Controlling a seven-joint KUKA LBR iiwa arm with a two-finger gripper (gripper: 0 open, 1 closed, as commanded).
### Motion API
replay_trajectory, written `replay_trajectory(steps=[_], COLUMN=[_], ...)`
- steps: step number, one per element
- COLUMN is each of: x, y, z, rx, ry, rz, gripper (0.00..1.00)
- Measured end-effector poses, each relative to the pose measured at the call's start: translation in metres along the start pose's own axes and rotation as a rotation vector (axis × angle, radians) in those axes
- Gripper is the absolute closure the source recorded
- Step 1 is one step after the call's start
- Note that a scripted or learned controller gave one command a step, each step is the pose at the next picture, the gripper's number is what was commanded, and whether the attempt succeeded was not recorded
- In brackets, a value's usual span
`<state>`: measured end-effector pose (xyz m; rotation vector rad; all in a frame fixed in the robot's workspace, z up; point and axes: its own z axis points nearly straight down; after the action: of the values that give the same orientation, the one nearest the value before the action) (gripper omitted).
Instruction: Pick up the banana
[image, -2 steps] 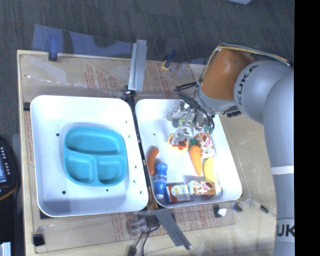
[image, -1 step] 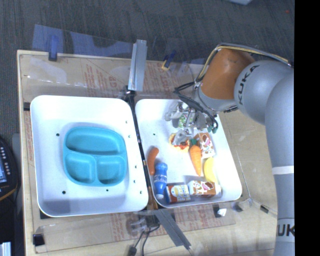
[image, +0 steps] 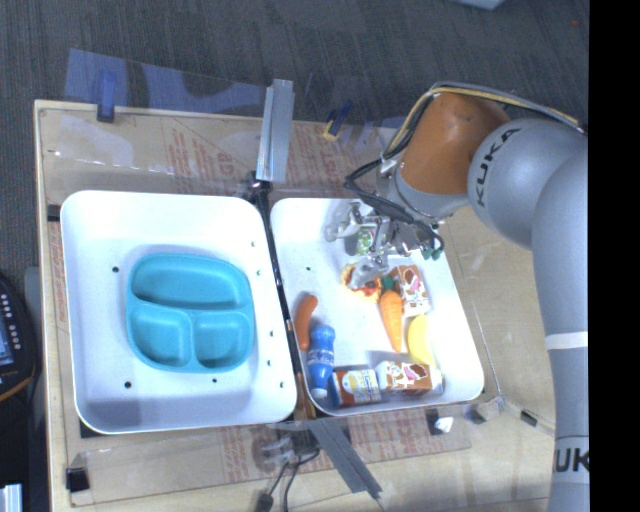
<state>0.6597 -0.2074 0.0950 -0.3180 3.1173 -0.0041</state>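
Yellow banana (image: 421, 340) lies in right bin (image: 300, 215), near its right wall; gripper (image: 368, 248) hangs over bin's upper middle.
Banana just beside carrot (image: 390, 318), above juice carton (image: 388, 380), apart from gripper. Can't tell if fingers are spread or pressed together, nothing seen between them. Blue bottle (image: 320, 358), sausage (image: 304, 316) along left wall. Blue divided tray (image: 190, 310) in left bin (image: 90, 230).

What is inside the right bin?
The right bin holds a banana, carrot, blue bottle and cartons; the gripper covers whatever lies beneath it.
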Motion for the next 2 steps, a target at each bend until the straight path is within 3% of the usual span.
replay_trajectory(steps=[2], x=[0.0002], y=[-0.0002], z=[0.0000], rx=[0.000], ry=[0.000], rz=[0.001], gripper=[0.00])
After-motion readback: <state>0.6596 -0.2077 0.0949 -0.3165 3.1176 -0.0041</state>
